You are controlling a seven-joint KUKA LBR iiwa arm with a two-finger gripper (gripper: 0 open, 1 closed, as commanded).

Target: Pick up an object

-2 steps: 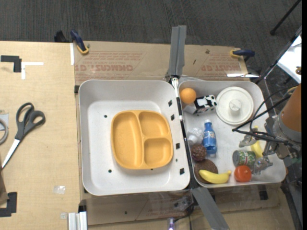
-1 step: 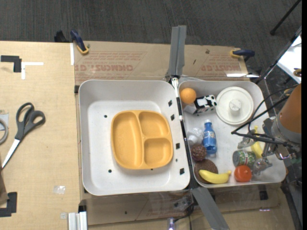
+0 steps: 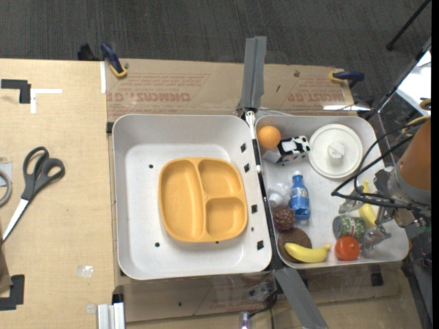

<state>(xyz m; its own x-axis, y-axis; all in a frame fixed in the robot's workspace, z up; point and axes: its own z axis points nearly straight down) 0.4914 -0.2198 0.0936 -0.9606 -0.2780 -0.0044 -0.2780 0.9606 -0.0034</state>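
Objects for picking are gathered in the right bin (image 3: 322, 262), while the left bin (image 3: 130, 204) is occupied by a yellow divided plate (image 3: 204, 199), presumably kept there as a drop place. Scanning rightward, an orange (image 3: 268, 136), a cow toy (image 3: 293, 149), a blue bottle (image 3: 299, 197), a brown lump (image 3: 285, 217) and a banana (image 3: 306, 253) are seen, then a white lid (image 3: 335, 150), a green can (image 3: 350, 225) and a tomato (image 3: 347, 248). The gripper (image 3: 381, 226) is set low at the lower right of the frame, just beside the can and tomato. How wide it stands cannot be told, and nothing is seen held by it.
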